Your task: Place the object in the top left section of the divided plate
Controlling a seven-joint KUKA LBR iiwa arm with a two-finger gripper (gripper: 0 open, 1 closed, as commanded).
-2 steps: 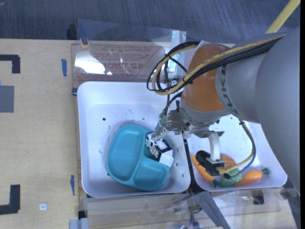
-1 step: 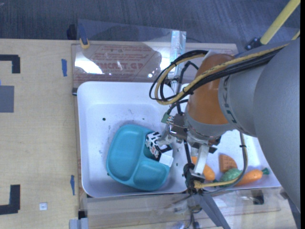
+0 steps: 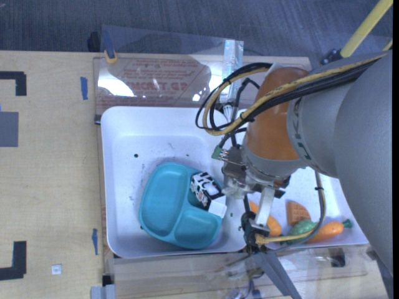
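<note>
The gripper (image 3: 234, 195) is seen low over the seam between the two bins, just right of the black-and-white patterned cube (image 3: 202, 187), though whether it is open or closed cannot be told. The cube is found at the right edge of the teal divided plate (image 3: 168, 213) in the left bin (image 3: 118, 167). It is judged light and rigid, best pinched across two flat opposite faces.

Grey arm (image 3: 349, 111) reaches in from right, orange band above wrist, gripper (image 3: 232, 195) pointing down.
</note>
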